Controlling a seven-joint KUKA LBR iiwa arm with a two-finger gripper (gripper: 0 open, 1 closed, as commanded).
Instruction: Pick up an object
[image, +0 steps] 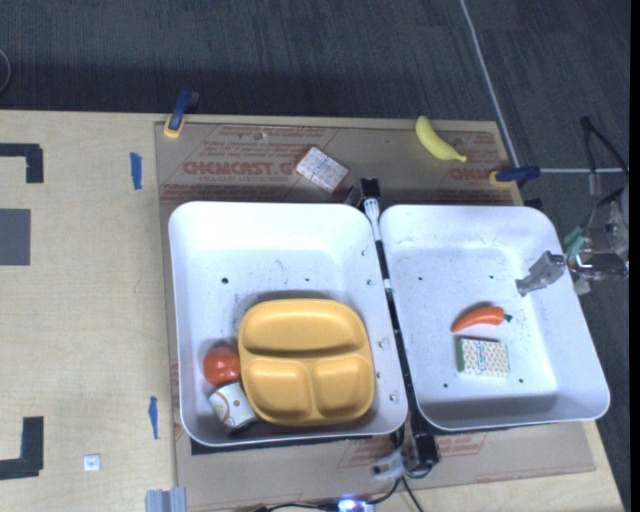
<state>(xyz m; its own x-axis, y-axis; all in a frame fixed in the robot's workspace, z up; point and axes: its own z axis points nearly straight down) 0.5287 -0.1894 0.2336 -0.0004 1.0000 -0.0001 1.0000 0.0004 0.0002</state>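
From above, the gripper (545, 270) hangs over the right rim of the right bin (440, 225), near its far right corner; whether it is spread or closed cannot be told, and nothing shows in its grasp. An orange carrot (479, 318) lies in the middle of that bin, with a small patterned packet (484, 357) just beside it toward the near edge. In the left bin (210, 235), a yellow divided tray (305, 358) fills the near half, and a red ball (221, 365) and small can (231, 404) sit at its near left corner.
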